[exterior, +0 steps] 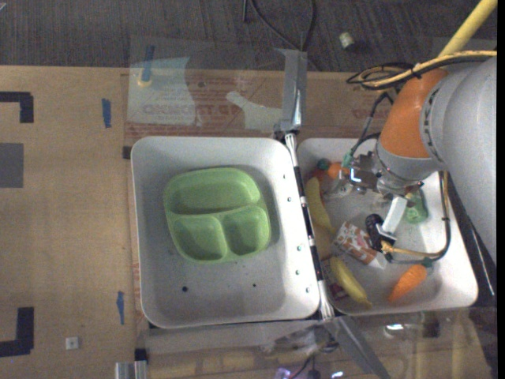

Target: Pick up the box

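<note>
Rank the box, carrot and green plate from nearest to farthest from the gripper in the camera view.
1. The box, in the right bin, just beside the gripper, toward the view's bottom.
2. The carrot, same bin, near its lower right corner.
3. The green plate, across in the left bin.

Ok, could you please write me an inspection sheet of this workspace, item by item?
Surface: left bin and right bin, both white, side by side on a brown bench.
Job's things: box lies in the right bin.
Clutter: bananas and carrot around the box; green divided plate in the left bin.
Grippers: pincer above the right bin, close to the box.
Cables: black cable on the floor.
Surroundings: dark floor; blue tape on the bench.
</note>
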